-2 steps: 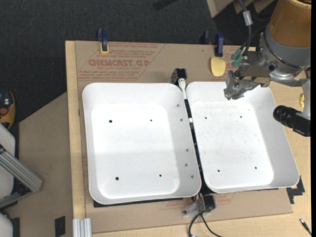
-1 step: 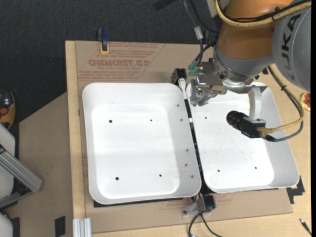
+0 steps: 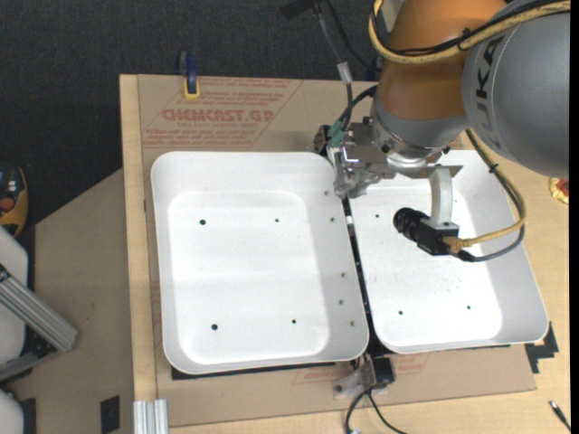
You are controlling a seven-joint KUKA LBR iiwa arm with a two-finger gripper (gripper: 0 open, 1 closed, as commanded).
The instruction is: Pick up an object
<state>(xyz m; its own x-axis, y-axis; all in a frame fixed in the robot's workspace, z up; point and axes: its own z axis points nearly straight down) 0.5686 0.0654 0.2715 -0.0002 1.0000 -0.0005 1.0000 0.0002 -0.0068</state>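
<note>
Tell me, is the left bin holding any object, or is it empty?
Empty. The left bin shows bare white floor with four small dark dots and nothing lying on it.

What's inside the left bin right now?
The left bin shows bare white floor with four small dark dots, no objects. The arm's gripper covers a little of its rim at the far right corner.

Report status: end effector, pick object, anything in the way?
End effector low over far end of the seam between left bin and right bin. Finger state unclear. No pick object identifiable. Nothing blocking.
</note>
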